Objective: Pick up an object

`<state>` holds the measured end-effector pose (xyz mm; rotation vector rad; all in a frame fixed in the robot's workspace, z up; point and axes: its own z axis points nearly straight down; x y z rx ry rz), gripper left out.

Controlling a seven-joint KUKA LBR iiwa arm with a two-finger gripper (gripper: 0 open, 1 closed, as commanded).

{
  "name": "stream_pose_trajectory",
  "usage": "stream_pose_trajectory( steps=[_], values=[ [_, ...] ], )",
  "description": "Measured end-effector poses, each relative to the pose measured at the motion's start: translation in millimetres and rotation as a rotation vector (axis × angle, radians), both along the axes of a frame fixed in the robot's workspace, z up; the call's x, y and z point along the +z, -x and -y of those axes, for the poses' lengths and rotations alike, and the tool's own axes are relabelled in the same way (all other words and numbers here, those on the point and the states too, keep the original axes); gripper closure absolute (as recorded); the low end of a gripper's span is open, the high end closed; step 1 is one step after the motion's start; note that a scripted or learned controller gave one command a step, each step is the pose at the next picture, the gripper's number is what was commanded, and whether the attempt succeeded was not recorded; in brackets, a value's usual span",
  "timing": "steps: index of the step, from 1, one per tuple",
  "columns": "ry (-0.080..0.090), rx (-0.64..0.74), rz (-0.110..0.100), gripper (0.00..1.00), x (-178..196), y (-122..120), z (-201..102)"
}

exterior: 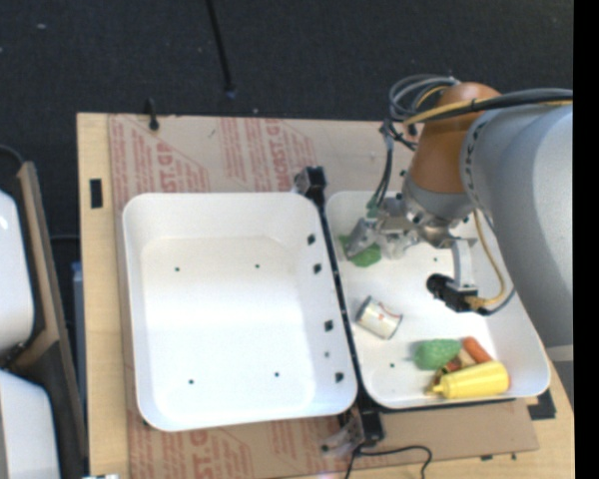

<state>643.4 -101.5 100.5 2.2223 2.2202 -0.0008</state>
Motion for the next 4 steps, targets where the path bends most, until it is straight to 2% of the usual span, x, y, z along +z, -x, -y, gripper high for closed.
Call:
stream_pose_trajectory(
  steps=[1, 2, 3, 4],
  values=[
    [0.000, 0.000, 0.002, 1.00, 11.3, -0.7, 0.4],
    [0.000, 0.000, 0.002, 0.00, 10.7, -0.5, 0.3],
    [0.000, 0.000, 0.000, 0.00, 0.0, 4.2, -2.2],
    [-0.001, 0.001, 0.001, 0.00, 0.5, -5.8, -3.3]
  ],
)
